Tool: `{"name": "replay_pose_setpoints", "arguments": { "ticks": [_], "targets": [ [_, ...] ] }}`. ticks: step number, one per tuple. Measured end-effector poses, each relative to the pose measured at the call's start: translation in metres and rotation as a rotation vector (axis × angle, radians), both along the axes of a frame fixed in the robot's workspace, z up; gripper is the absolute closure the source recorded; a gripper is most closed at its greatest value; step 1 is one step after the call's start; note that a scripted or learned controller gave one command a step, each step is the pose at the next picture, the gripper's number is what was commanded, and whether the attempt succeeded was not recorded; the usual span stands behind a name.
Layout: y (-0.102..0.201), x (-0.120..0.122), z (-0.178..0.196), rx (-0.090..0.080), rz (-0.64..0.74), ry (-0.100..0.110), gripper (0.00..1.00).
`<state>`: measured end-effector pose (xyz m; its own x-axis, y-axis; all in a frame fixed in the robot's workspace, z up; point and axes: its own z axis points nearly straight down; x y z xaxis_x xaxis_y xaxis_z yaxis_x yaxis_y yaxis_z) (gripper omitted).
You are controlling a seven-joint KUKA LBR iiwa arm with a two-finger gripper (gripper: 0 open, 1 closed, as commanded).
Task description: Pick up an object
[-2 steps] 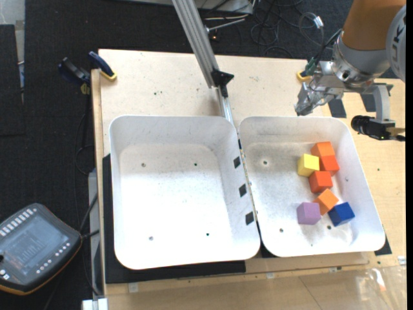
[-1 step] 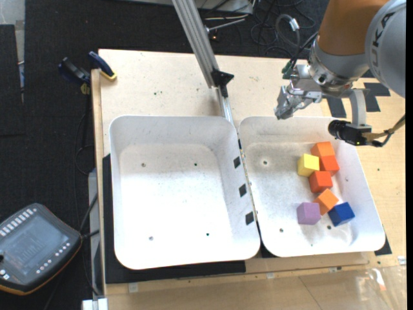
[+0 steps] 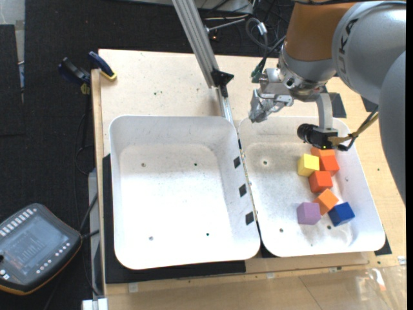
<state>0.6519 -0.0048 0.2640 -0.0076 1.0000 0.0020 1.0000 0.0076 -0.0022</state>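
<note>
Several small blocks lie clustered at the right side of the right bin: a yellow block, an orange block behind it, a red-orange block, another orange block, a purple block and a blue block. My gripper hangs over the back left corner of the right bin, well to the left of the blocks and apart from them. No block is seen at its tip.
The left bin stands beside the right one, and their rims meet in the middle. A slanted aluminium bar comes down to the bench behind the bins. A blue and yellow clamp lies at the back left. A teach pendant sits at the lower left.
</note>
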Motion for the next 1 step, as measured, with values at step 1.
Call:
{"name": "replay_pose_setpoints", "arguments": {
  "ticks": [1],
  "targets": [
    [0.0578,0.0032,-0.0044,0.000,0.000,-0.003,1.00]
  ]
}}
